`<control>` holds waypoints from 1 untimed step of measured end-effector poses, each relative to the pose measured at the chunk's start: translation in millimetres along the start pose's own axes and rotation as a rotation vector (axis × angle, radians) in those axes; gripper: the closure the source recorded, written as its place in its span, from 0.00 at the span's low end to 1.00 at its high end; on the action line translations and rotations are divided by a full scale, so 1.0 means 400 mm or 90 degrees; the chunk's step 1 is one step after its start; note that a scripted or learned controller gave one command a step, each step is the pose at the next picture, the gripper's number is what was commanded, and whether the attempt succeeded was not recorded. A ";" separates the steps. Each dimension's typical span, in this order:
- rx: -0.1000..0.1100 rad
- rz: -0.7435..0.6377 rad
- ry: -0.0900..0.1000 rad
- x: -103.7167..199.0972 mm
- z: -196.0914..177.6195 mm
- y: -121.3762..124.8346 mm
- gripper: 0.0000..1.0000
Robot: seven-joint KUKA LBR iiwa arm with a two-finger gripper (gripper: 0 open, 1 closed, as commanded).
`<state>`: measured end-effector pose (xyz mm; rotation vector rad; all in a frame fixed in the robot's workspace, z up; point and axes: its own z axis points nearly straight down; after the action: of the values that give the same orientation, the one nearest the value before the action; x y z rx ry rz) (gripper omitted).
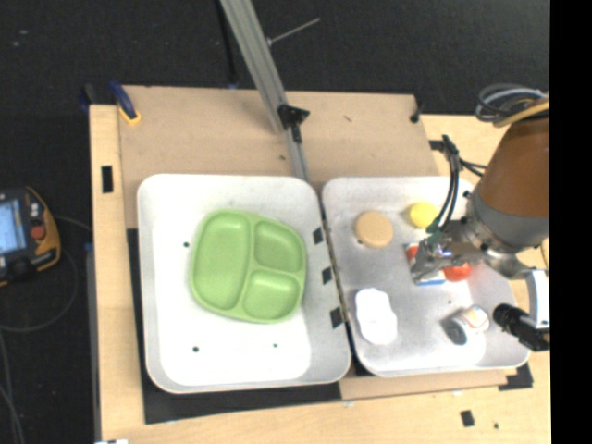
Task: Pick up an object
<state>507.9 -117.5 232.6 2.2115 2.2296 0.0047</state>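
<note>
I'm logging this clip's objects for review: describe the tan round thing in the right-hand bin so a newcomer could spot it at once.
Start at the right bin, the one the arm reaches into. Near its upper left sits the tan disc, just left of a small yellow ball and above a white object. It is the only flat, biscuit-coloured round piece there.

Bench [231,128]: pale wood board with a tan panel on top, seen at a slant.
Left bin [166,340]: shallow, white, flat on the bench.
Right bin [407,350]: shallow, white, just beside the left bin, edges nearly touching.
Metal rail [254,54]: slants down onto the bench, ending between the 2 bins.
</note>
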 end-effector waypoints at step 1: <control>0.001 0.001 -0.001 0.127 0.019 0.021 1.00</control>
<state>516.1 -66.7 225.0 2.2138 2.2280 0.0018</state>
